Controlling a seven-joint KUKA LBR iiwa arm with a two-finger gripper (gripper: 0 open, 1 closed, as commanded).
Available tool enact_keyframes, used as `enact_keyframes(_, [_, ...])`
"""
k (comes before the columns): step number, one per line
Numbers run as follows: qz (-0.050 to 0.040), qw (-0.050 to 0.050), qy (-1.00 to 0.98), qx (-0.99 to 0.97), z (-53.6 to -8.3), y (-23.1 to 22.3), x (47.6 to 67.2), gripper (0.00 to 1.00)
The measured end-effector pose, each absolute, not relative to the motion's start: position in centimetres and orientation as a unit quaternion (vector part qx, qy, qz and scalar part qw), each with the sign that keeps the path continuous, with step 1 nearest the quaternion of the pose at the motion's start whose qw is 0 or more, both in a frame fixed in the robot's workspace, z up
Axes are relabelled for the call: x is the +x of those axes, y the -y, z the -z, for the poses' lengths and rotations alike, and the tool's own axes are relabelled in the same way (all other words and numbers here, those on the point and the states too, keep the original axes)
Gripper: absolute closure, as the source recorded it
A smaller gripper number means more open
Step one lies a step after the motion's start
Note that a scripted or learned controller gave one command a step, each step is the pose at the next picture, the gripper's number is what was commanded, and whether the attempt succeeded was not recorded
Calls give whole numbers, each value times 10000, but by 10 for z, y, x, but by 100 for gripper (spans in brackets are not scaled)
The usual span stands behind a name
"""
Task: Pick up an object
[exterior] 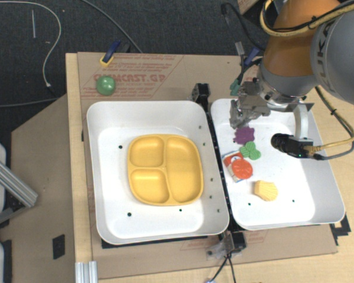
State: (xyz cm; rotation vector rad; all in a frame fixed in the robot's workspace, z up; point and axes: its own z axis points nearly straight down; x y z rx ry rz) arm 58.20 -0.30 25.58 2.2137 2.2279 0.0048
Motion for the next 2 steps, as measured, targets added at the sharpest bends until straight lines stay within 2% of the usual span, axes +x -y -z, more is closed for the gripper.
enact_keyframes(2, [-11, 4, -7086, 7056, -246, -91, 628, 100])
